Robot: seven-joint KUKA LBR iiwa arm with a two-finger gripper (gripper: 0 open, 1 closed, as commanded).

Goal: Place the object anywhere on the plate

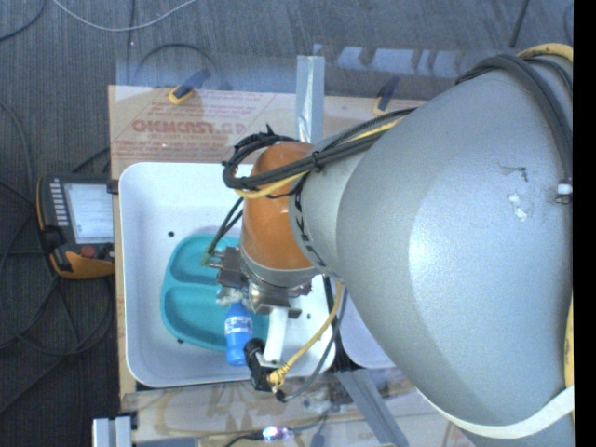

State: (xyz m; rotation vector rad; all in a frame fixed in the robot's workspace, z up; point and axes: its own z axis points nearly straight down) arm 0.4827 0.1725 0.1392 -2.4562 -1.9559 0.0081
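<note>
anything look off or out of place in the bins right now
Nothing looks spilled or broken. The teal plate lies flat in the left bin. A blue object sits at the plate's near edge, just under the arm's wrist, which covers much of the plate.

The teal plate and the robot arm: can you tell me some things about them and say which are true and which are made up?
1. The teal plate lies in the left white bin. True.
2. The plate is round with no dividers. False: it has compartments with ridges between them.
3. The arm's orange band is above the plate. True.
4. A blue object sits near the plate's lower edge, under the wrist. True.
5. The handheld controller lies inside the bin. False: it sits outside, left of the bin.
</note>
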